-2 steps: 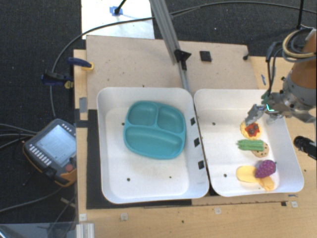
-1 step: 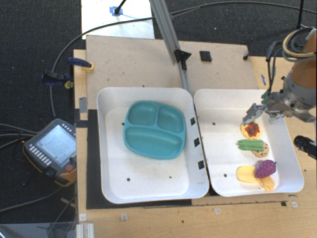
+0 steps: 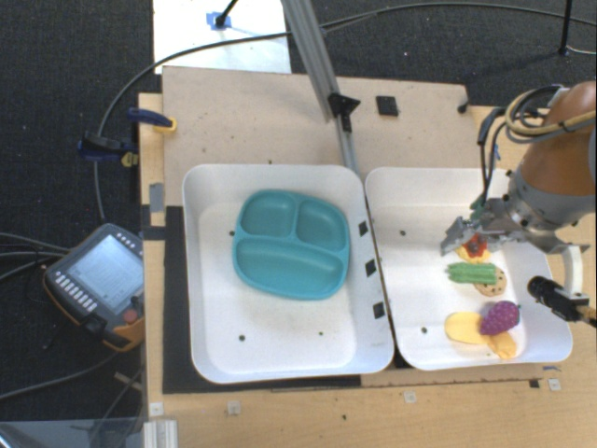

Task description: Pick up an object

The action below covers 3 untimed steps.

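- Gripper (image 3: 469, 235) low over the right bin (image 3: 410, 343), at about 2 o'clock from that bin's centre; grey metal parts spread to either side of the wrist.
- Fingers: cannot tell how far open, too small and partly hidden by the wrist.
- Small red piece (image 3: 476, 246) right under the gripper, touching or just below it; held or not, cannot tell.
- One green piece (image 3: 472, 273), long and ribbed, lying crosswise just at 6 o'clock from the red one.
- One round tan piece (image 3: 491, 285), speckled, touching the green one's right end.
- One purple piece (image 3: 500, 317), like a grape bunch, toward 5 o'clock in the bin.
- Two yellow pieces: one oval (image 3: 462, 328) just left of the purple, one (image 3: 505, 345) just below it.
- Six small things in all, every one in the right bin's right half.
- One teal tray (image 3: 289, 243), three compartments, in the left bin (image 3: 215, 343), toward 12 o'clock of its centre.
- Two white bins side by side, edges touching.
- Arm (image 3: 560, 157) coming in from 3 o'clock, orange band above the wrist.
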Each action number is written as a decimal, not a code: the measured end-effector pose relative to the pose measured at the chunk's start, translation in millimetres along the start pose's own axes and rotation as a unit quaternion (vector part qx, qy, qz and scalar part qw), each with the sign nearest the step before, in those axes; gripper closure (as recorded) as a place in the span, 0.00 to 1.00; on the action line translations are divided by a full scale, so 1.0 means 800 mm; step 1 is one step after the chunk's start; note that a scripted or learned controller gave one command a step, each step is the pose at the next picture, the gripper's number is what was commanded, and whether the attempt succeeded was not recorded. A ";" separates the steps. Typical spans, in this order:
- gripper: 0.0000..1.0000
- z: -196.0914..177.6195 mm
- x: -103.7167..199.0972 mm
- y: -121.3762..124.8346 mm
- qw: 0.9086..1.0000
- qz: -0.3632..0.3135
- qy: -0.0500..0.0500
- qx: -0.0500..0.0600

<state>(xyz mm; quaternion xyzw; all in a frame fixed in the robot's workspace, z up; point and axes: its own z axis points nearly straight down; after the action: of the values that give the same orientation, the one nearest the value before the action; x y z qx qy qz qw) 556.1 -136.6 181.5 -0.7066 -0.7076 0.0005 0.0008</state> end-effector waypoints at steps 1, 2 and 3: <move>0.00 0.052 0.002 -0.002 1.000 0.000 0.000 0.000; 0.00 0.109 0.000 0.004 1.000 0.000 -0.004 -0.010; 1.00 0.100 0.002 0.000 1.000 0.000 -0.001 -0.004</move>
<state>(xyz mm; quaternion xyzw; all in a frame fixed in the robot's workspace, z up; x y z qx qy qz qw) 556.4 -134.9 101.8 -0.7066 -0.7076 -0.0015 -0.0027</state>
